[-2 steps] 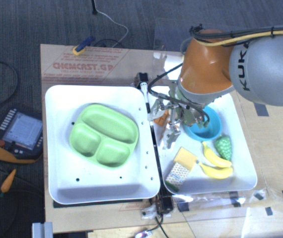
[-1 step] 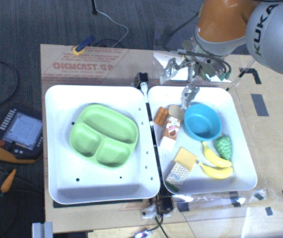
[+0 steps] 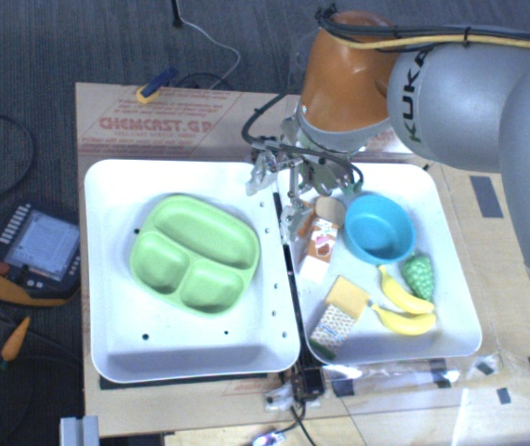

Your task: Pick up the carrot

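Gripper (image 3: 293, 214) hangs over the right bin's (image 3: 457, 297) far-left corner; whether it's clenched, I cannot tell. The likeliest carrot (image 3: 14, 337) lies on the floor (image 3: 79, 26), well left. I judge it light, stiff and smooth, so I'd grip it mid-body.

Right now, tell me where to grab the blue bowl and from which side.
Grip the blue bowl by its rim from above: it stands upright, mouth open. Take the far-right arc; a carton and green fruit crowd the other sides.
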Robot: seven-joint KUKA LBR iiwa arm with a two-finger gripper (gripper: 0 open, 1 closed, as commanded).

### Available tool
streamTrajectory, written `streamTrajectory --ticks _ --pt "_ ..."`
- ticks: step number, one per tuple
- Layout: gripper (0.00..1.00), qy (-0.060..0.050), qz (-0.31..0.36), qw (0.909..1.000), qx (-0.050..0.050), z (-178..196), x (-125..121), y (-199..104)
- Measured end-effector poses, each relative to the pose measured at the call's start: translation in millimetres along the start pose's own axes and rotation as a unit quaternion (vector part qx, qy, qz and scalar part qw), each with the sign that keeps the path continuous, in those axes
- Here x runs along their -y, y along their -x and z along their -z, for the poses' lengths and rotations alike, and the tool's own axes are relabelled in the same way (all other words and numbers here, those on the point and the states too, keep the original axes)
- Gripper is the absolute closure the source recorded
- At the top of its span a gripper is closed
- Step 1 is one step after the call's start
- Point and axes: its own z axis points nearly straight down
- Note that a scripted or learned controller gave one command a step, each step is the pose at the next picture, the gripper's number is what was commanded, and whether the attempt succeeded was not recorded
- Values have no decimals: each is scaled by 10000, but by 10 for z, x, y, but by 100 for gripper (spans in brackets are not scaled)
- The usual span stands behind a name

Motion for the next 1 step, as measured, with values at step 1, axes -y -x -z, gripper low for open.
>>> streamTrajectory --ticks 1 --pt "0 -13 -463 9989 32 -803 -952 -158"
